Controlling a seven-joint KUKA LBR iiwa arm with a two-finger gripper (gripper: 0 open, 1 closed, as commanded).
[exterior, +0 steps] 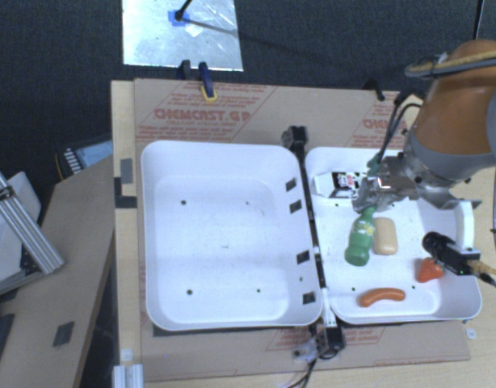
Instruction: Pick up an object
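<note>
The right bin [458, 301] holds several objects. A green bottle [360, 242] lies near its middle, with a beige block [385, 236] touching its right side. An orange sausage [382, 297] lies near the front wall, and a small orange-red piece [430, 272] sits to the right. A white packet with black and red print [341, 182] lies at the back left. My gripper [368, 198] hangs low over the top end of the green bottle, just in front of the packet. The wrist hides whether it touches the bottle.
The left bin [163, 297] stands beside the right one, with a black divider with clips [306, 217] between them. A black fitting with a cable [448, 251] sits at the right bin's right side. The bulky grey and orange arm [462, 111] overhangs the back right corner.
</note>
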